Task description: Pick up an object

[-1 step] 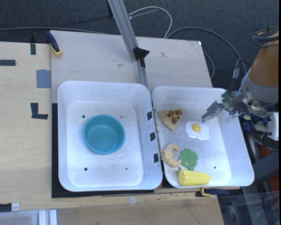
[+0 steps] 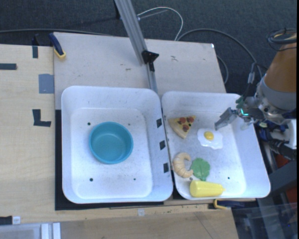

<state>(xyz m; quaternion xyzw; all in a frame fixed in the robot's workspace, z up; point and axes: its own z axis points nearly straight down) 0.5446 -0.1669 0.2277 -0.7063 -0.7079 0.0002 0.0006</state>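
Note:
The right bin (image 2: 249, 178) holds a pizza slice (image 2: 182, 125), a fried egg (image 2: 210, 138), a croissant (image 2: 182, 165), a green leafy piece (image 2: 201, 168) and a yellow wedge (image 2: 206, 188). My gripper (image 2: 234, 122) hovers over the bin's upper right part, just right of the fried egg and above it. Its fingers are open and nothing is between them. One grey finger (image 2: 223, 119) points down-left toward the egg.
The left bin (image 2: 74, 183) holds a blue bowl (image 2: 111, 142). A grey pole (image 2: 134, 29) slants down to the bins' shared back edge. Cables run across the bench behind the right bin. The arm's orange band (image 2: 284, 73) stands at the right edge.

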